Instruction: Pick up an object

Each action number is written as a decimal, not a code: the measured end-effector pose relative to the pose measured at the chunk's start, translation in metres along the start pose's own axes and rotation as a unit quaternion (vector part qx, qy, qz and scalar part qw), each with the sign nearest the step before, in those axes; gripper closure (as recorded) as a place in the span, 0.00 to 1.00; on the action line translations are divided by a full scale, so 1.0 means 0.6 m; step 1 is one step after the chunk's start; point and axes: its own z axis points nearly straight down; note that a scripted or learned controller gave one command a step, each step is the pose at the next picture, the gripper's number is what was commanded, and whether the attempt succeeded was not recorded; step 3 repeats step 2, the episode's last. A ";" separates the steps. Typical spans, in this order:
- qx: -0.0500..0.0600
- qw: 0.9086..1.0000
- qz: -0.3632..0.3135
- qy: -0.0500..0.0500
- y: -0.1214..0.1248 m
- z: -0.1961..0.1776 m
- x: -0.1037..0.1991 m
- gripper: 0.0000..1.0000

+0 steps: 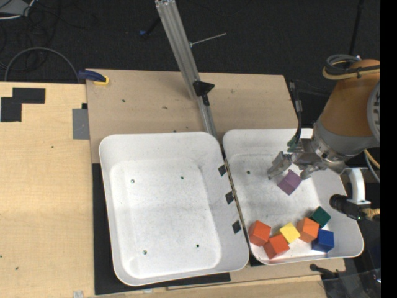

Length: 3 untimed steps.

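You are looking down on a pale wooden worktop (155, 98) that carries two shallow white bins side by side. The left bin (115, 160) takes up the middle of the view, and the right bin (239, 144) sits just beside it, with small black clips along the seam between them.

Your arm (347, 113) comes in from the right, its orange band showing above the wrist, and the tool (291, 169) is over the middle of the right bin. A purple block (289, 182) sits tilted between its fingers, so the tool is grasping that block. Whether the block has left the bin floor, you cannot tell from this angle.

Along the near edge of the right bin lies a cluster of other blocks, close together and some touching: an orange block (260, 231) at the left end, a red block (276, 245) just near of it, a yellow block (289, 233), a second orange block (308, 228), a green block (321, 216) on the far right side, and a blue block (323, 239) at the right end. This cluster is well apart from the tool.

A grey metal rail (183, 54) slants from the far side of the worktop toward the gap between the bins. A small blue and yellow clamp (94, 76) rests at the far left corner of the worktop.
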 end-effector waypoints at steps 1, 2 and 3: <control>0.000 1.000 0.001 0.000 0.000 0.000 0.000 0.00; 0.004 1.000 -0.001 0.000 -0.058 0.088 -0.085 0.00; 0.004 1.000 -0.001 0.000 -0.058 0.088 -0.085 0.00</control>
